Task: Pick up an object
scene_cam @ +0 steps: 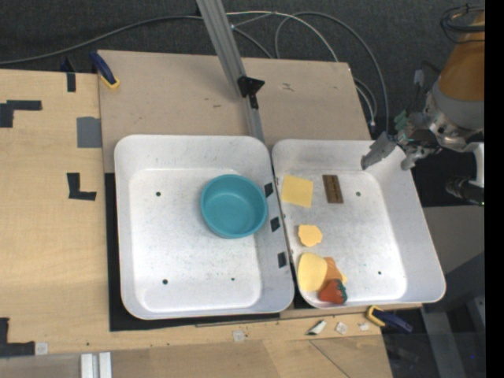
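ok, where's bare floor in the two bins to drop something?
Left bin: open everywhere around the blue bowl. Right bin: its right half, beyond the brown block. Crowded: its left strip, with the yellow square, yellow pieces and red item.

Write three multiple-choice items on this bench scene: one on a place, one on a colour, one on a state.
1. Where does the round teal plastic bowl sit?
A. left white bin
B. right white bin
C. bare bench

2. What colour is the small flat rectangular block in the right white bin?
A. green
B. brown
C. blue

3. How does the bowl stand?
A. upside down
B. on its side
C. upright, mouth up

Answers:
1 A: it rests on the floor of the left white bin.
2 B: the block by the square yellow slice is dark brown.
3 C: its hollow inside faces the camera.
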{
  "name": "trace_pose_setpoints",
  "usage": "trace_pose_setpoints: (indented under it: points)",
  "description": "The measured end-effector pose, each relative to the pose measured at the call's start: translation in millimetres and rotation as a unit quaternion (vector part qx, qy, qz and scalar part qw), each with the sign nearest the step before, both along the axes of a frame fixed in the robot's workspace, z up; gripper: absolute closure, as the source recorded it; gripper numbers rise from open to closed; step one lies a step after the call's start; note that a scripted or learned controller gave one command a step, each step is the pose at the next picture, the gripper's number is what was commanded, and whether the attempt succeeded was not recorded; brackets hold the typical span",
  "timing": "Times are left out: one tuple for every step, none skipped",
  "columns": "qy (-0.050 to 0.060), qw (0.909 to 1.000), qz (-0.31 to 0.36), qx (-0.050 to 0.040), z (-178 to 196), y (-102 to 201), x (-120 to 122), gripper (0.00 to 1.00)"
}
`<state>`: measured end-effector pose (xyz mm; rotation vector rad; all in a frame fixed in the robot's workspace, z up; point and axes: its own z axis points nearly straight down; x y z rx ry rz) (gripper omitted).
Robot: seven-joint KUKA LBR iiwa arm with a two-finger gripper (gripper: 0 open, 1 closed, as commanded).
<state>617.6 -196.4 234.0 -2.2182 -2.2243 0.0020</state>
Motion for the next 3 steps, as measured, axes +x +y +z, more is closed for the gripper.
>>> trace_pose_setpoints:
  points:
    - [0.0, 1.0, 0.0, -0.0002, 0, 0, 0, 0.0]
    - [0.003, 1.0, 0.0, 0.0008, -63, 4, -6, 0.0]
    - [0.002, 1.0, 0.0, 0.0006, -110, 10, -12, 0.0]
